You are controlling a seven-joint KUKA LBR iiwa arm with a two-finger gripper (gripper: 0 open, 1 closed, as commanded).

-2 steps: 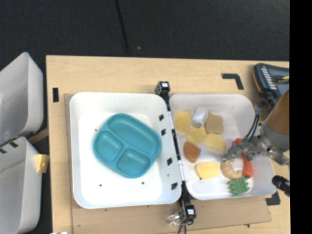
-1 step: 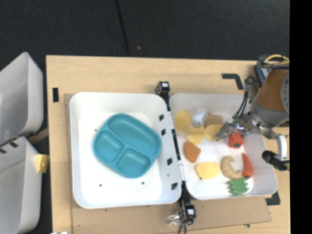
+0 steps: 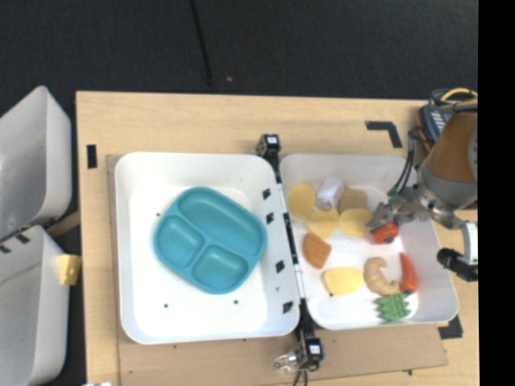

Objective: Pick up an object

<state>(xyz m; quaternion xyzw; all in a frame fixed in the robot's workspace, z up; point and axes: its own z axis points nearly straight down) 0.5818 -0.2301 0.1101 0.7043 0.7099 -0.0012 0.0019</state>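
Note:
The right bin (image 3: 434,296) holds several toy foods. My gripper (image 3: 384,221) is low over its right middle, right above a small red piece (image 3: 386,234) that it touches or nearly touches. A yellow piece (image 3: 352,223) lies just left of the gripper and a tan piece (image 3: 352,199) sits behind that. Further items are a yellow round (image 3: 301,198), a white-grey piece (image 3: 328,191), an orange wedge (image 3: 316,250), a yellow lump (image 3: 344,281), a tan curled piece (image 3: 378,273), a red-orange pepper (image 3: 409,272) and a green leaf (image 3: 394,305).
A blue divided plate (image 3: 211,238) lies in the left bin (image 3: 133,296). The arm's orange band (image 3: 451,147) hangs over the right bin's far right edge. A divider with black clips (image 3: 283,240) separates the bins. White bulky shapes (image 3: 28,159) stand left of the bench.

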